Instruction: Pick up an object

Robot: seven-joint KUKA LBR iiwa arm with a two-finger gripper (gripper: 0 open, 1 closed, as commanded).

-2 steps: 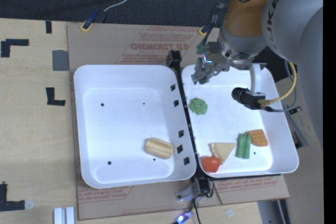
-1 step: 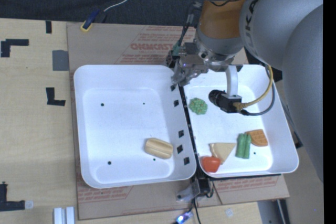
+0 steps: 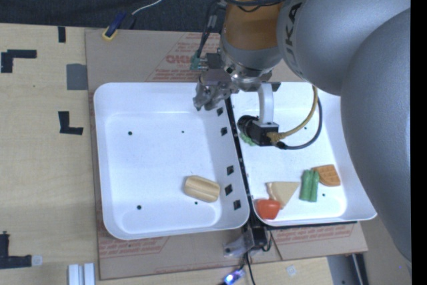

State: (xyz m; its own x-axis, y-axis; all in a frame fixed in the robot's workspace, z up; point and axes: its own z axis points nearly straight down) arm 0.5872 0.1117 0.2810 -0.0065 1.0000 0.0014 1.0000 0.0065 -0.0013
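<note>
My gripper point(image 3: 211, 95) hangs below the orange wrist band, over the far right corner of the left bin point(image 3: 113, 143), close to the divider between the bins. Nothing shows in it. A tan, loaf-shaped piece point(image 3: 201, 188) lies near the front right of the left bin, well in front of the gripper. In the right bin point(image 3: 353, 207), along its front edge, lie a red tomato-like piece point(image 3: 268, 208), a cream wedge point(image 3: 283, 191), a green stick point(image 3: 309, 185) and an orange slice point(image 3: 327, 175).
The large grey arm point(image 3: 360, 63) covers the right bin's far right part. A black fitting with a cable point(image 3: 259, 131) hangs over the right bin's left side. Both bins rest on a cardboard sheet point(image 3: 133, 57).
</note>
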